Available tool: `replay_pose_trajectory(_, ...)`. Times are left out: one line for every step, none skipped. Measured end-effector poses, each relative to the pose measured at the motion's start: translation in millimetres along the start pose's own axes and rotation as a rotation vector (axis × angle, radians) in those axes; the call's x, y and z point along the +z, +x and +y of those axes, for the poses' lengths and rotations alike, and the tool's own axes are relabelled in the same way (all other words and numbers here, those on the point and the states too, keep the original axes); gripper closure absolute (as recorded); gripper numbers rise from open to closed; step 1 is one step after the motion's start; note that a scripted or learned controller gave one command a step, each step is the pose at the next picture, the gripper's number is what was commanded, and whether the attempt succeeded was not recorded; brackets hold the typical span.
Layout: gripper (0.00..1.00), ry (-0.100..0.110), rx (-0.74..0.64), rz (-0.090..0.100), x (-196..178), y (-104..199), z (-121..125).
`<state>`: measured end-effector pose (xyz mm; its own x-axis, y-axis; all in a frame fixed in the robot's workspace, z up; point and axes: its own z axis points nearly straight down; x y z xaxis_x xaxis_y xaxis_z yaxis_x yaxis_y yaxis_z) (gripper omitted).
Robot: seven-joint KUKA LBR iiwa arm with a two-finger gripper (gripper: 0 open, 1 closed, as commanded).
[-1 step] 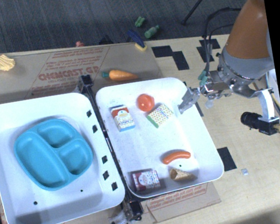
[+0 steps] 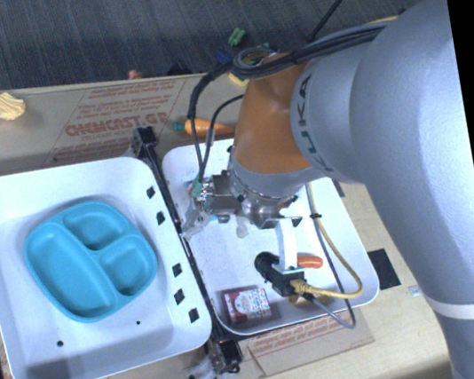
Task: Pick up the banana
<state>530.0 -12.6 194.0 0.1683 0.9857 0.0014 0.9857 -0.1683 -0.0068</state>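
Observation:
The grey arm with its orange band reaches in from the right and hangs over the middle of the right bin. My gripper sits below the wrist, low over the bin floor near the bin's left wall. The arm's bulk hides much of this bin's floor. A dark red box lies flat by the front wall. A white item with an orange end lies just right of the gripper.
A blue divided plate lies in the left bin. An orange carrot-like thing sits on the cardboard behind the right bin. A black part with a yellow cable loops along the right bin's front.

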Motion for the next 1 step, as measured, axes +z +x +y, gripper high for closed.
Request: replay_pose_trajectory(0.00,-0.006,-0.028,-0.003,-160.3,-49.2,-33.2)
